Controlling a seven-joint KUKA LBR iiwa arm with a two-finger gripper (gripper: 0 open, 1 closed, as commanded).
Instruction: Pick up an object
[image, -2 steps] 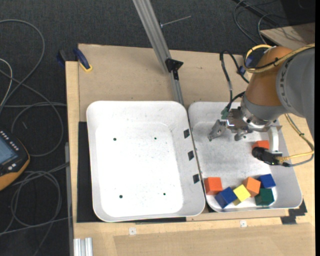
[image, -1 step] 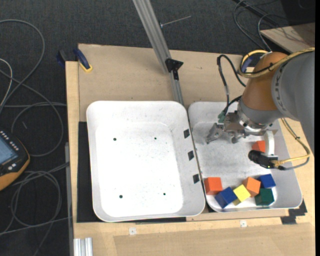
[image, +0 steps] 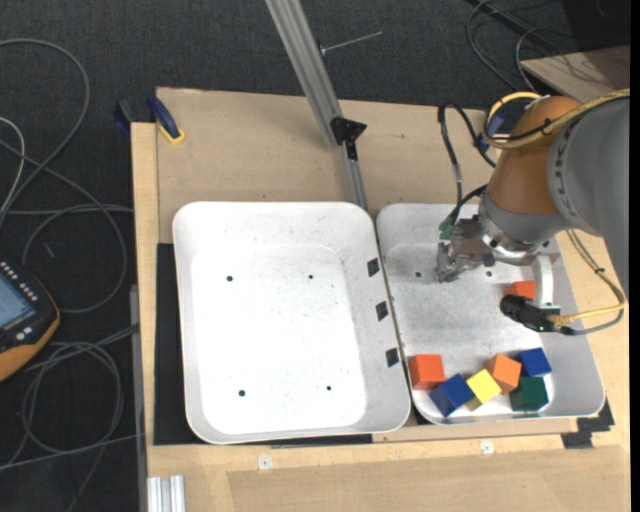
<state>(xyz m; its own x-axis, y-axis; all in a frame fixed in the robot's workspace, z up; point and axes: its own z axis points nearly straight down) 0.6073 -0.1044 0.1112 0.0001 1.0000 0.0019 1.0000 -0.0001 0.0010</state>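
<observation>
My gripper (image: 450, 266) hangs low over the upper middle of the right bin (image: 420, 235), on bare white floor with no block beneath it. Several small blocks lie clustered along that bin's near edge: an orange block (image: 427, 370), a blue block (image: 452, 393), a yellow block (image: 483, 386), a second orange block (image: 506, 371), another blue block (image: 535, 361) and a green block (image: 528, 396). One more orange block (image: 520, 291) sits to the gripper's right, partly hidden by a black fitting on the arm. The cluster lies well apart from the gripper, toward the front.
The left bin (image: 200, 230) stands beside the right one, with black clips (image: 381, 311) along the shared rim. A slanted metal pole (image: 320, 90) rises from behind the bins. Cables (image: 600, 315) trail from the arm at the right. A blue-yellow clamp (image: 166, 118) sits at the bench's far left corner.
</observation>
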